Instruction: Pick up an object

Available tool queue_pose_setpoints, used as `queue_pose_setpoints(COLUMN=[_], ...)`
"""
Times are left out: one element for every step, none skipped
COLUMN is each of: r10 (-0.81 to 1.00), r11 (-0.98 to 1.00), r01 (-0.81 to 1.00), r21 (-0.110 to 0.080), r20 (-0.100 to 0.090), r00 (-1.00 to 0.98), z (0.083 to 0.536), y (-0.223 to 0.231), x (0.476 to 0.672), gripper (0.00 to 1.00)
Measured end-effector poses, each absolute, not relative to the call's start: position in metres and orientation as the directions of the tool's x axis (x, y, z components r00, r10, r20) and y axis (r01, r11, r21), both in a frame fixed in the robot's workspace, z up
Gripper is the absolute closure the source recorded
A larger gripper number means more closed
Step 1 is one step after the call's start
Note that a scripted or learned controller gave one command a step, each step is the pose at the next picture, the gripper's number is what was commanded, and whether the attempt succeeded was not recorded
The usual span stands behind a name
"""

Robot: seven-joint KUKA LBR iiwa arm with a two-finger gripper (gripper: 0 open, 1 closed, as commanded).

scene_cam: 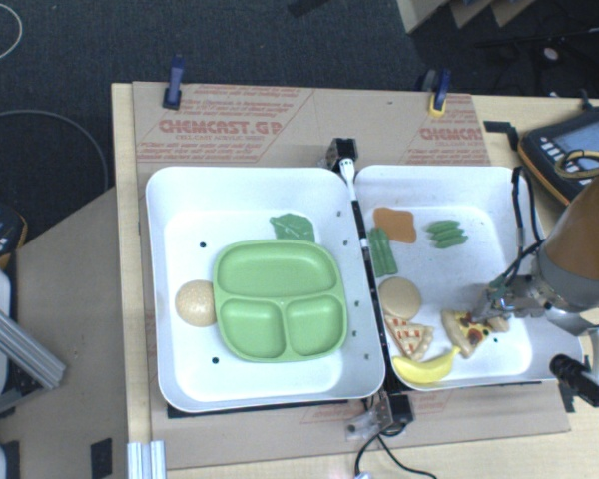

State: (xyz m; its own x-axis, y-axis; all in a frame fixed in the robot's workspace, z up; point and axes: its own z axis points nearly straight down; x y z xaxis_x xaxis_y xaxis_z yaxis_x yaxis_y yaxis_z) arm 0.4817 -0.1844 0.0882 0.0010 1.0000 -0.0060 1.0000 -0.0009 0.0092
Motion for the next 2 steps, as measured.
queue_pose_setpoints(r10=[1.000, 1.000], r11=[-0.002, -0.002], r01=[1.000, 1.000], r21=[0.010, 0.013], r20=[-0.006, -0.008], r00=[0.002, 0.002], z=[0.088, 0.099], y=[-0.184, -0.185], x=[0.482, 0.482], gripper=[1.00, 1.00])
